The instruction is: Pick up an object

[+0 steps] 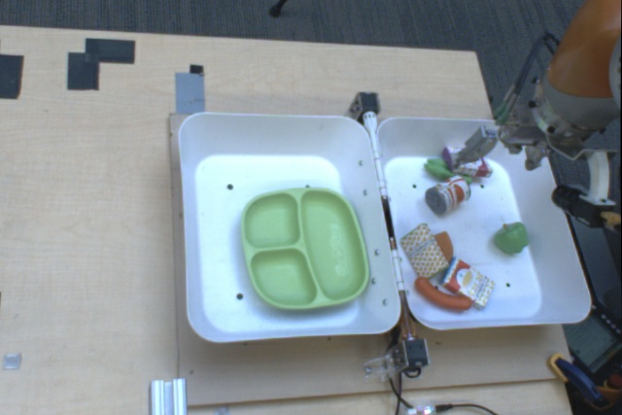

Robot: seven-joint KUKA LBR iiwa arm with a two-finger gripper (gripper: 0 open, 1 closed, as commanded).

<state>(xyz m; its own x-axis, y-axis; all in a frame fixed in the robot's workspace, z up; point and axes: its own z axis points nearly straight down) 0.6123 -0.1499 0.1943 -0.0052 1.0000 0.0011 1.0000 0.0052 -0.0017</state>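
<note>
Claw (478, 147) at upper part of right bin (559, 306), grey fingers slanted down toward purple-and-green toy (457, 164); opening width cannot be told, nothing seen held between fingers. Purple-and-green toy lies just below fingertips, small, purple body, green end pointing left. Grey can (447, 197) with orange end just beneath it, on its side. Green lump (511, 237) at right, apart. Checkered packet (425, 251), red sausage (442, 294), small printed pouch (468, 282) clustered at bin's lower left. Green divided plate (305, 249) in left bin (209, 238).
</note>
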